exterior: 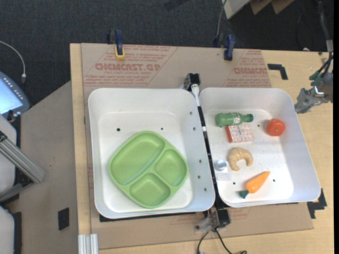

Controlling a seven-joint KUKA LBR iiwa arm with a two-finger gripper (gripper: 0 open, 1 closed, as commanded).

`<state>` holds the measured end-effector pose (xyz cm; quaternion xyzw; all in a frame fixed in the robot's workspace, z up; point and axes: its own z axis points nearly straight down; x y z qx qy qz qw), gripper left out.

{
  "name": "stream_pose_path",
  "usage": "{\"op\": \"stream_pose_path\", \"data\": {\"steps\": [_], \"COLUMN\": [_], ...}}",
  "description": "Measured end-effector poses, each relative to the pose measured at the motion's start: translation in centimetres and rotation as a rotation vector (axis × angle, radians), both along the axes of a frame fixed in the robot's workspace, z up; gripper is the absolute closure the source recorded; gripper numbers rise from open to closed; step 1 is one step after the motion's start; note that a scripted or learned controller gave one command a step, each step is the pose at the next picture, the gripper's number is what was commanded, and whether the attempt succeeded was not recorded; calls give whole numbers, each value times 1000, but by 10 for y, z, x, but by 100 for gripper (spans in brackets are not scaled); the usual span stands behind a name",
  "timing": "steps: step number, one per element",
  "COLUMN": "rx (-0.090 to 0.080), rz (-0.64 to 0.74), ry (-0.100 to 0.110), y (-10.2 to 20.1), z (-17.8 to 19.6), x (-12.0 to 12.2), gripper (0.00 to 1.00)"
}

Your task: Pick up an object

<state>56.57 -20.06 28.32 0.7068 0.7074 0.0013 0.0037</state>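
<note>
The right bin [302, 157] holds a green bottle [233, 119] lying on its side, with a red and white box [240, 133] just below it. A red tomato [275, 127] sits to their right. A croissant [240, 157] lies in the middle and a carrot [257, 182] near the front. A small pale round object [220, 166] rests by the bin's left wall. My gripper [311, 96] hovers at the view's right edge, just outside the right bin's far right corner and apart from every object.
The left bin [100, 136] contains a green divided plate [149, 168]. Two blue clamps [117, 38] [229, 44] hold the cardboard bench top at the back. A black clip [192, 80] sits where the bins meet.
</note>
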Motion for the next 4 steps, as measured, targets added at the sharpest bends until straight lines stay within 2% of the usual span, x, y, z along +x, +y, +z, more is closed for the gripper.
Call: {"op": "stream_pose_path", "data": {"steps": [1,3,4], "rx": [6,6,7], "rz": [5,5,7], "ry": [9,11,10], "y": [52,156,220], "z": [-15,-46,-50], "x": [1,-23,-27], "gripper": [100,100,100]}}
